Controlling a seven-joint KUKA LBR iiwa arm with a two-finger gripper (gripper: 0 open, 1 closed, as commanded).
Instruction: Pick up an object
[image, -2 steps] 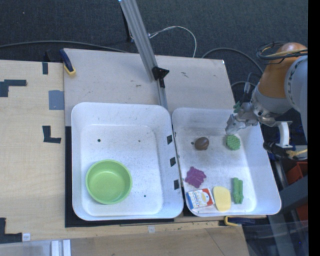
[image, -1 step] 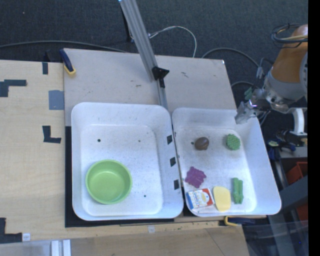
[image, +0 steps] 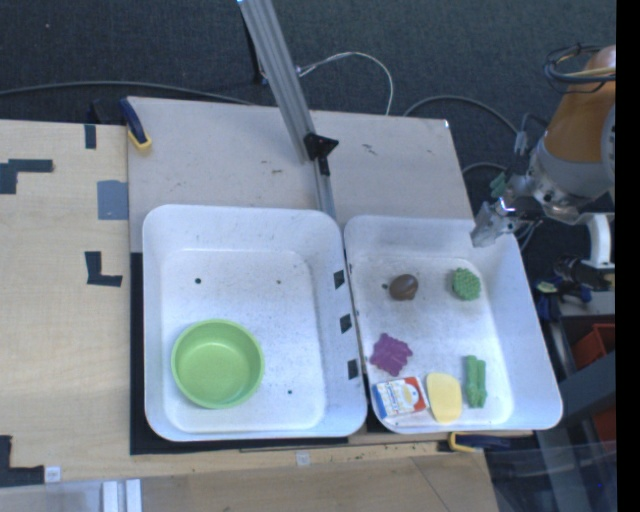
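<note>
Your hand (image: 487, 228) hangs over the right bin's (image: 520, 300) far rim, above the green ball (image: 465, 284); its opening I cannot tell.

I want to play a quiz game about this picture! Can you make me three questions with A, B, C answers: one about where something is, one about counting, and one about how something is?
1. Where is the green bowl?
A. In the left bin
B. In the right bin
C. On the wooden bench

2. How many things lie in the right bin?
A. Two
B. Four
C. Six

3. How does the gripper stand?
A. It holds the bowl
B. It is over the right bin's far right corner, with nothing in it
C. It rests on the purple piece

Answers:
1. A, the bowl sits in the near left corner of the left bin.
2. C, there are a brown lump, a green round piece, a purple piece, a green long piece, a yellow piece and a white packet.
3. B, the gripper is at the bin's rim, away from every piece.
</note>
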